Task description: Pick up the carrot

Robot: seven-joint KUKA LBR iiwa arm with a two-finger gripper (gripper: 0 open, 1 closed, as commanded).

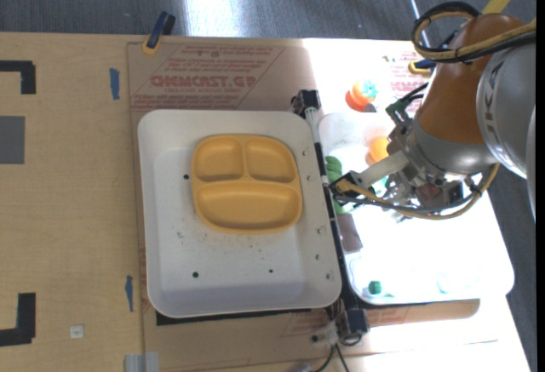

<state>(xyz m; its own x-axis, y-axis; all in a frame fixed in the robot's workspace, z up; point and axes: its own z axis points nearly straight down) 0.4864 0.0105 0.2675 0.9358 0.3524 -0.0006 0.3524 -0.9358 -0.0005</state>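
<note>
My gripper (pixel 419 185) hangs low over the right bin (pixel 443 289); grip state hidden, can't tell. Carrot (pixel 377 149) sits just left of my wrist, near that bin's left wall. Yellow tray (pixel 247 183) in left bin (pixel 170 217).

Red letters are printed on the brown cardboard sheet (pixel 213 72) at twelve o'clock from the left white bin (pixel 162 217). They look like "CHEMCAST GP". More red print near the right bin is too blurry to read.
</note>
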